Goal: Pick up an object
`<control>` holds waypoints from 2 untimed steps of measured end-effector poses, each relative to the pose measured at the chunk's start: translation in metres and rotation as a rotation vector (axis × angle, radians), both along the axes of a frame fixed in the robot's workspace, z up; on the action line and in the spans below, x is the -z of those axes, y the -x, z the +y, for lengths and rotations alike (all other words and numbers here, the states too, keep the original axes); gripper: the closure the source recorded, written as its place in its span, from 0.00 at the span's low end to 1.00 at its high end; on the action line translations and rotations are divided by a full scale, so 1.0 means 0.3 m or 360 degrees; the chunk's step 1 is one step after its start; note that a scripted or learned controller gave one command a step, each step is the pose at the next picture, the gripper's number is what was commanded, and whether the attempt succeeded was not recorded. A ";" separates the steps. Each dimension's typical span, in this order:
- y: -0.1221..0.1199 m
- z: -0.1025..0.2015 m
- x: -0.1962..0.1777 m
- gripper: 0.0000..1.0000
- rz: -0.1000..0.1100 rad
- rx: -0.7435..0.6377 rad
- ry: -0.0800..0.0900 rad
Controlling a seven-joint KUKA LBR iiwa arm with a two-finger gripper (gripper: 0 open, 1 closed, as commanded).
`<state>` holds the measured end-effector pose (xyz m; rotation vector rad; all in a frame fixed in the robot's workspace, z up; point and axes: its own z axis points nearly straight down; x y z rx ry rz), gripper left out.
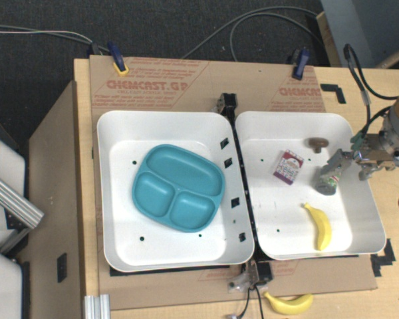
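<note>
I have the gripper (330, 175) low in the right bin (362, 234) – whether its jaws are apart or together I can't tell – with the banana (320, 226) just below and the small box (288, 167) beside it, both within reach.

- The left bin (113, 178) holds a blue tray (178, 187).
- The right bin (359, 238) holds a banana (321, 226), a small card (288, 167) and a brown lump (318, 143).
- The gripper (330, 175) hangs over the right bin.
</note>
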<state>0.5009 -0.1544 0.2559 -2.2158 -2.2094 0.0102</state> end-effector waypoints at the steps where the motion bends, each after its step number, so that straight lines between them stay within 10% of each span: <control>1: -0.008 0.001 -0.019 0.00 -0.0019 -0.0006 0.0004; 2: -0.027 0.030 0.145 0.00 -0.0013 -0.0005 0.0002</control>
